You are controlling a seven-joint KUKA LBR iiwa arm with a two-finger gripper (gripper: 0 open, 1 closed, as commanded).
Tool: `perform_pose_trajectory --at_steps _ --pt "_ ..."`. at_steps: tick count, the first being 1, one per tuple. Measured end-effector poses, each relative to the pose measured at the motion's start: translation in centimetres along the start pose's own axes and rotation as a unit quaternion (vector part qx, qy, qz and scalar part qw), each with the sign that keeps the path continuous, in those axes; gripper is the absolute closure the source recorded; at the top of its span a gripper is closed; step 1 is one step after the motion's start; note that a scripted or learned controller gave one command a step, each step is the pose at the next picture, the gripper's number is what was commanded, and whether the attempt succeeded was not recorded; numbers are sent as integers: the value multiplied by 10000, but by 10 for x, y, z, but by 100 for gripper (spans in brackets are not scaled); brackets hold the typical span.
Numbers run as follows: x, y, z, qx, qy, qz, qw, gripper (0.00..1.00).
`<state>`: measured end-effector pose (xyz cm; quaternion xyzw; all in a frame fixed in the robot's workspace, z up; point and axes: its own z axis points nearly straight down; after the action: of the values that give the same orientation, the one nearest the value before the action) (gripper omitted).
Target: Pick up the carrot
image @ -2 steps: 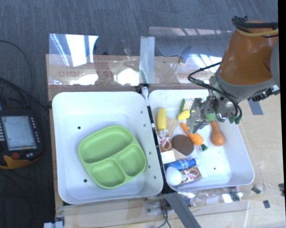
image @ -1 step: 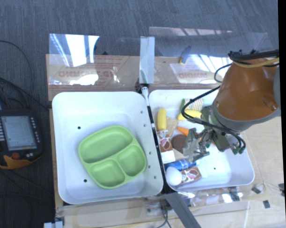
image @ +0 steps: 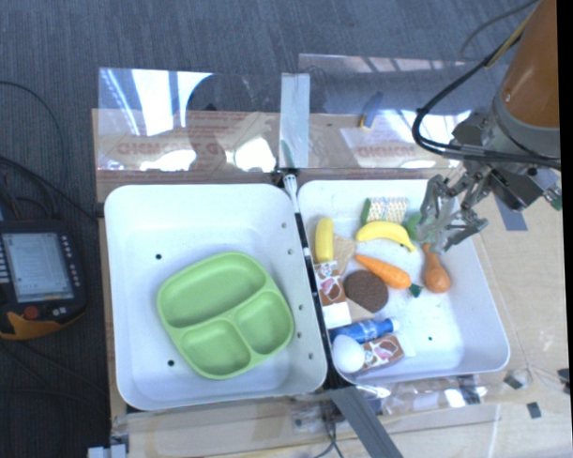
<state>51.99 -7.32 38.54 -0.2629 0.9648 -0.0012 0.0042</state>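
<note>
The carrot is orange with a small green tip at its lower right end. It lies aslant in the middle of the right bin, just below a yellow banana. My gripper hangs over the bin's upper right part, to the right of the banana and above an orange drumstick-shaped piece. Its metal fingers point down and left, a short gap away from the carrot, and nothing shows between them.
The right bin also holds a corn cob, a brown cookie, a cracker box, a blue-capped bottle, a white egg and small wrapped pieces. A green divided plate lies in the left bin.
</note>
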Motion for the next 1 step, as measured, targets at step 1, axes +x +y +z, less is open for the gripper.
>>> perform_pose_trajectory --at_steps 1 --pt "0 0 2 -19 18 0 10000 0"
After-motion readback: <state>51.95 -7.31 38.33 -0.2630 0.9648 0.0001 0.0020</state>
